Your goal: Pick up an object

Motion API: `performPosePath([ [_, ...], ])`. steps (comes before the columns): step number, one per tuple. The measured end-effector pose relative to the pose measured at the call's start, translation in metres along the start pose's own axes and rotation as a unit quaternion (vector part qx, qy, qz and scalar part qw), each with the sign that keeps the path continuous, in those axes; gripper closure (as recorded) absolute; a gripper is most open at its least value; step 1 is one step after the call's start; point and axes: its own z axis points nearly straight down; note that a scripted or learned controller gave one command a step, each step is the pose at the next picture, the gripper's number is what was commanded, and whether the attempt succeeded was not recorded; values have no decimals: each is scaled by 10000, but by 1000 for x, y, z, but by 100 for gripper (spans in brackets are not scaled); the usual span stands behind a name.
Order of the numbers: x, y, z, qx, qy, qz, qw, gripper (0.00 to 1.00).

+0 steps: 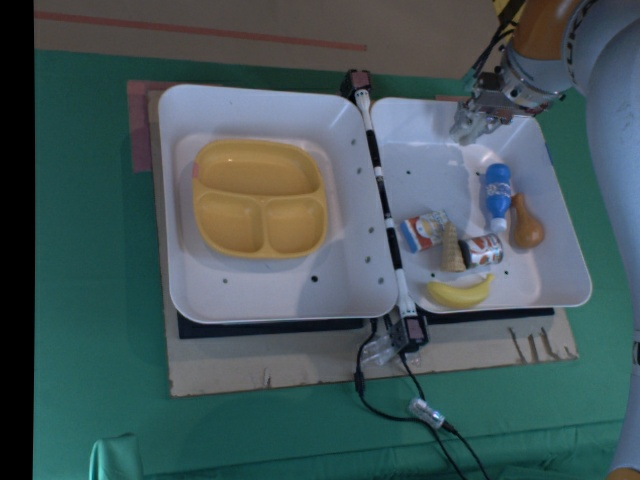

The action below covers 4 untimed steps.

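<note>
**Claw hangs over the far end of the right bin, toys untouched**

The claw (470, 131) hangs above the far part of the right bin (565, 288), its fingers pointing down with a small gap between them and nothing held in that gap; it reads as open and empty. The likely reason for this pose is an approach from above.

Taking the blue bottle (497, 196) as the landmark: it lies just nearer the camera than the claw, its long axis running roughly away from the camera, white cap toward the claw. Touching or almost touching its right side lies a brown drumstick-shaped toy (526, 225), narrow end pointing away from the camera. Nearer the camera and to the bottle's left lies a small can (426, 231) on its side, then a cone (453, 249) with its tip pointing away, and a red can (483, 251) beside it. Nearest the camera is the banana (460, 292), long axis across the bin, ends curving up.

The left bin (185, 298) holds a yellow divided plate (260, 196), well apart from the bottle.

The bottle seems the closest candidate; its rounded body may roll if pinched off-centre.
</note>
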Motion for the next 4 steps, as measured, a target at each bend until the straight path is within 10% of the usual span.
performPosePath([
  [1, 0, 0, 0, 3, -2, 0, 10000, 0],
  [2, -23, 19, 16, 227, 173, -78, 9996, 0],
  [3, -17, 21, 3, 251, 234, -85, 9994, 100],
  [4, -21, 20, 2, 239, 192, -74, 9995, 0],
])
